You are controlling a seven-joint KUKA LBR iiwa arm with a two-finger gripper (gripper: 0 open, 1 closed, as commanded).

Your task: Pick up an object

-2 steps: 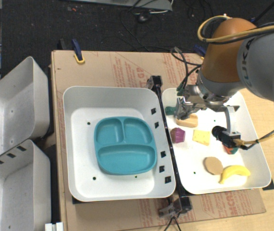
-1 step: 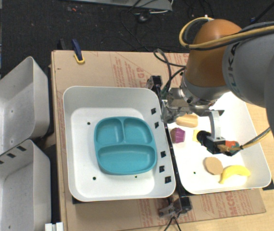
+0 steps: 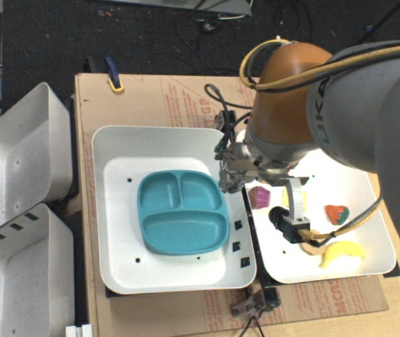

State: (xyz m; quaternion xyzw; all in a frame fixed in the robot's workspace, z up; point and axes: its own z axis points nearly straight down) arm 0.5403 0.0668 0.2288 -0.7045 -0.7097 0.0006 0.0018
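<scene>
One arm [image 3: 340,111] — letters "UK" legible on it.

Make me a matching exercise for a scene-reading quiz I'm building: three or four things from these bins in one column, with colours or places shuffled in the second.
Things:
1. divided plate
2. banana
3. purple cup
4. strawberry

Descriptions:
A. yellow, near the right bin's front edge
B. red-orange, in the right bin
C. teal, in the left bin
D. just below the arm's wrist, right bin

Pairs: 1-C, 2-A, 3-D, 4-B
</scene>
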